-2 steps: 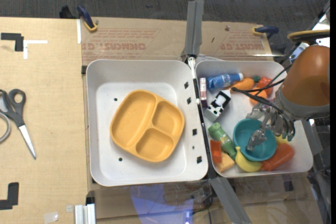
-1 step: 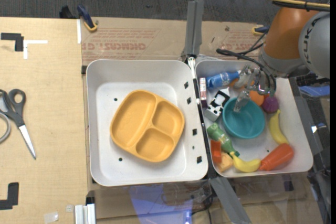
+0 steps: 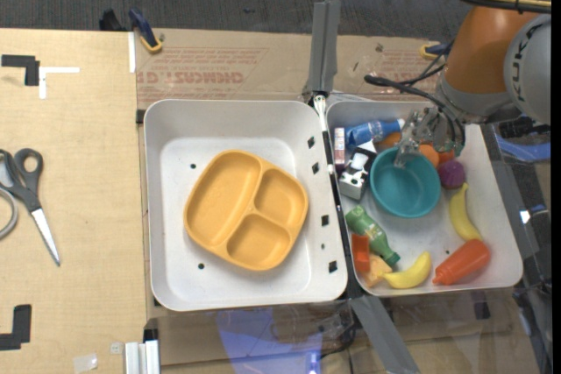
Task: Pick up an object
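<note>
My gripper (image 3: 410,144) hangs over the back part of the right bin (image 3: 501,215), just above the far rim of a teal bowl (image 3: 405,188). Packed around the bowl are a blue bottle (image 3: 368,132), a black-and-white die (image 3: 354,176), an orange fruit (image 3: 430,155) and a purple ball (image 3: 452,174). A yellow banana (image 3: 462,219), an orange carrot (image 3: 462,262), a second banana (image 3: 410,273) and a green bottle (image 3: 372,237) lie toward the front. Nothing is visibly held.
The left bin (image 3: 166,188) holds a yellow divided plate (image 3: 247,209). Scissors (image 3: 31,197) lie on the cardboard at the far left. A blue clamp (image 3: 145,29) sits behind the bins. A grey divider post (image 3: 323,57) stands between the bins at the back.
</note>
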Available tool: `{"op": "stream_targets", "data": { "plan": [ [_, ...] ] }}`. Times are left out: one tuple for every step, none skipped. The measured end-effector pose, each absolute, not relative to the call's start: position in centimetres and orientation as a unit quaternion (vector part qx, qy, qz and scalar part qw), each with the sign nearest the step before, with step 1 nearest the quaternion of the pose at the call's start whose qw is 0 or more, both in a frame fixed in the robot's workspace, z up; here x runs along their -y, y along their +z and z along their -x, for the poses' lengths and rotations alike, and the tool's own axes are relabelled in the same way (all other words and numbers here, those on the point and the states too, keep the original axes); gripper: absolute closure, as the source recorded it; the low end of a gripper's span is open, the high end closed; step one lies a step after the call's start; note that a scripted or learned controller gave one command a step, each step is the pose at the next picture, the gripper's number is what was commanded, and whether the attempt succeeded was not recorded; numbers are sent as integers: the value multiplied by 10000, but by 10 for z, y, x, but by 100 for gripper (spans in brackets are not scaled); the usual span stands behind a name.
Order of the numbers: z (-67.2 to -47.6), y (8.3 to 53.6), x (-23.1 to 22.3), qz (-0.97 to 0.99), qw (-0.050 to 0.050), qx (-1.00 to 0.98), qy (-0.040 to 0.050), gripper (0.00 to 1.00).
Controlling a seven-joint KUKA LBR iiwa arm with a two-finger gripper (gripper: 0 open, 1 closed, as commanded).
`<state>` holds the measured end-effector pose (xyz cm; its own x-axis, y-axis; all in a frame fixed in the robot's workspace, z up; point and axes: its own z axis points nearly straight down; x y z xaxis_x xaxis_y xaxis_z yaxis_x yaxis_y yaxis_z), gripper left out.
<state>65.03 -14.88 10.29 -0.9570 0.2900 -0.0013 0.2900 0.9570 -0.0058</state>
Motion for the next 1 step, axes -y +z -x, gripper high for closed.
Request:
{"op": "stream_targets", "data": {
  "plan": [
    [-647,254,120,-1751,24,-9845,-2,100]
  ]
}}
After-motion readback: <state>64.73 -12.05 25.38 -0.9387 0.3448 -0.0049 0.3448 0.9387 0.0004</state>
